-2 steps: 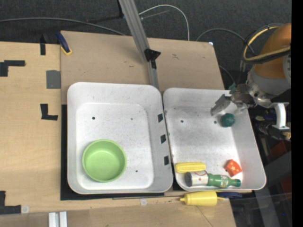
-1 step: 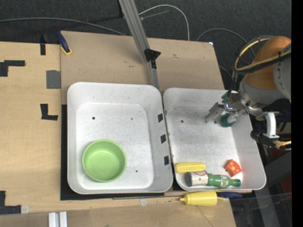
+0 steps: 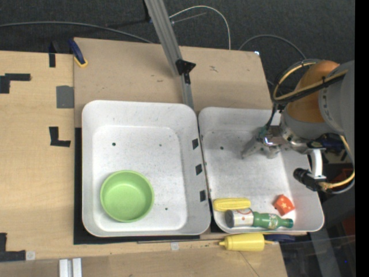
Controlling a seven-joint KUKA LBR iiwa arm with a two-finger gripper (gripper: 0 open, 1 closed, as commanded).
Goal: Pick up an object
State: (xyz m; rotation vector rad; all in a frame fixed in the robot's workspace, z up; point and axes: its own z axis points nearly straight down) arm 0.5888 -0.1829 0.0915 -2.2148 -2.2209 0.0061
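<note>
My gripper [image 3: 253, 148] hangs over the upper middle of the right bin [image 3: 230, 126], its grey fingers pointing down-left with nothing seen between them. Along that bin's front edge lie a yellow corn-like piece [image 3: 232, 203], a green bottle with a white label [image 3: 259, 219] and a small orange-red object [image 3: 283, 204]. These things sit well in front of the gripper. A green bowl [image 3: 127, 195] rests in the front left corner of the left bin [image 3: 138, 120].
A yellow bottle [image 3: 244, 242] lies on the bench just outside the right bin's front rim. A grey pole [image 3: 167, 33] slants down from the top to the gap between the bins. Cables [image 3: 202, 13] loop across the dark floor behind the bench.
</note>
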